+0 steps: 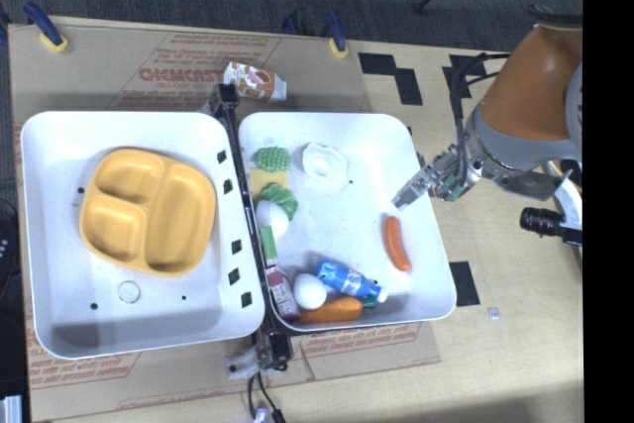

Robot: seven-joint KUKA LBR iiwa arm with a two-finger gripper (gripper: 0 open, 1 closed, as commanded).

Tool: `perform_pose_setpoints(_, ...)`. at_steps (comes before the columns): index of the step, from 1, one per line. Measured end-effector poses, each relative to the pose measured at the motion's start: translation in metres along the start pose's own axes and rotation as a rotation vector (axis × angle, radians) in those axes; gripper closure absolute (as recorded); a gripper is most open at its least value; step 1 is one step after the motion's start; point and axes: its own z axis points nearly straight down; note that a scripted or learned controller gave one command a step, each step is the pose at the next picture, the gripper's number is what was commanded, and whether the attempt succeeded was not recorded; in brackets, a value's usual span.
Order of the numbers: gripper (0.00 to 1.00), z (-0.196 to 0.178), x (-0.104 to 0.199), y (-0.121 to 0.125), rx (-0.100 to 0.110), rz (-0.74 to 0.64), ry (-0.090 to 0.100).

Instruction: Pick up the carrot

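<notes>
Your two-finger metal gripper (411,192) hovers at the right bin's (421,263) right rim with nothing in it, its opening impossible to judge, because the tapered orange carrot (332,311) lies against the near wall, hemmed by a blue plastic bottle (349,279) and white egg (310,292).

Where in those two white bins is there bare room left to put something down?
The right bin has an open middle, between the white cup, the sausage and the toys along its left wall. Its near edge is crowded: carrot, egg, blue bottle. The left bin is bare around the yellow tray, mostly in front.
</notes>
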Motion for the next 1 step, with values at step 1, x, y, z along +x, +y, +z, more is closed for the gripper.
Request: perform_pose_setpoints(1,1.0,-0.063,0.0105,-0.0145,0.0,-0.191,-0.001)
